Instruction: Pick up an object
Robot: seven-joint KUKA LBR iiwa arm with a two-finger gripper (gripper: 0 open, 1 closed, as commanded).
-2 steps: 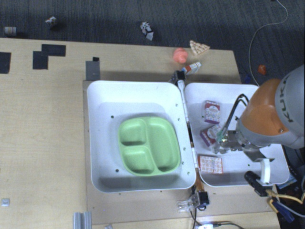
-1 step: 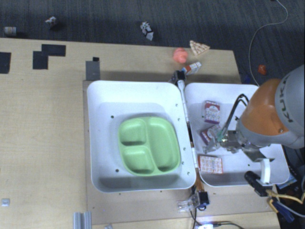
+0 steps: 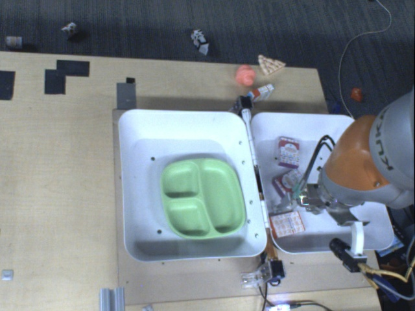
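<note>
1. The pale wooden counter (image 3: 58, 193) carries two shallow white plastic bins side by side. The left bin (image 3: 133, 173) holds a light green plastic tray with three compartments (image 3: 203, 196), lying flat near its centre.

2. The right bin (image 3: 266, 128) holds the loose small items that the task could take: a small red-and-white printed packet (image 3: 288, 151) at about 12 o'clock of the bin's middle, a purplish flat packet (image 3: 283, 185) just below it, and a flat card with a red-and-white checked pattern (image 3: 287, 223) at about 7 o'clock, near the bin's front wall.

3. The grey arm with its orange band (image 3: 353, 161) reaches in from 3 o'clock and hangs over the right bin, its wrist bent downward towards the bin floor.

4. The pincer (image 3: 299, 196) sits low among these items, at the wrist's 9 o'clock end. Whether it is spread or pressed together I cannot tell; that spot is small and cluttered, and nothing can be seen pinched.

5. The relation that matters: the purplish packet lies just beside the pincer at about 10 o'clock, and the checked card lies near it at about 7 o'clock, with its long axis running roughly 9 to 3. The printed packet is farther off, towards 12 o'clock.

6. My judgement: the purplish packet or the checked card is the likeliest target, being nearest.
</note>
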